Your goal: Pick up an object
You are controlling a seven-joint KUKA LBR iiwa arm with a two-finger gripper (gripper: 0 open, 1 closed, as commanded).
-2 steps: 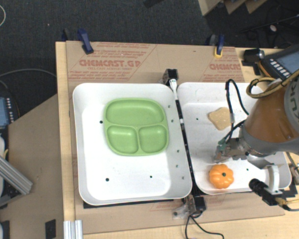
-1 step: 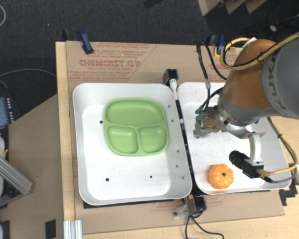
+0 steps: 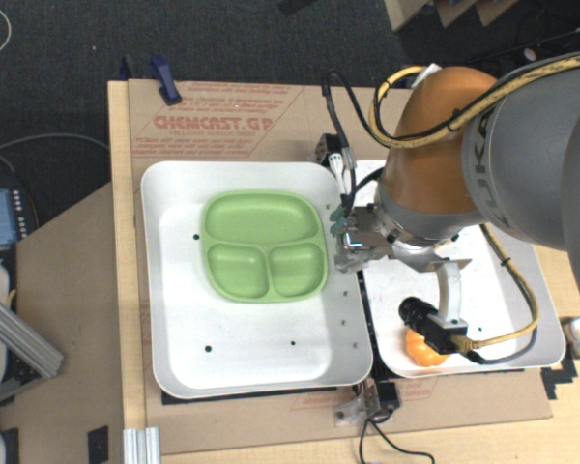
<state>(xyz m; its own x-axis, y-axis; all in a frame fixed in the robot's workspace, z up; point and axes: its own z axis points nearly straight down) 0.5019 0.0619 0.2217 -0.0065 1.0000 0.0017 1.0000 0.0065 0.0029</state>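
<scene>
We cannot tell how our jaws (image 3: 351,238) stand; they sit low at the seam between the two bins. Nothing shows in them. The green plate (image 3: 265,246) lies just beside them in the left bin (image 3: 242,356). We think we must reach and grab next.

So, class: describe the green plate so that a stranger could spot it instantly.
Find the left white bin of the two on the bench. The green plate lies in its upper half: pale green, rounded, divided into three compartments, unlike the small orange object in the right bin.
</scene>
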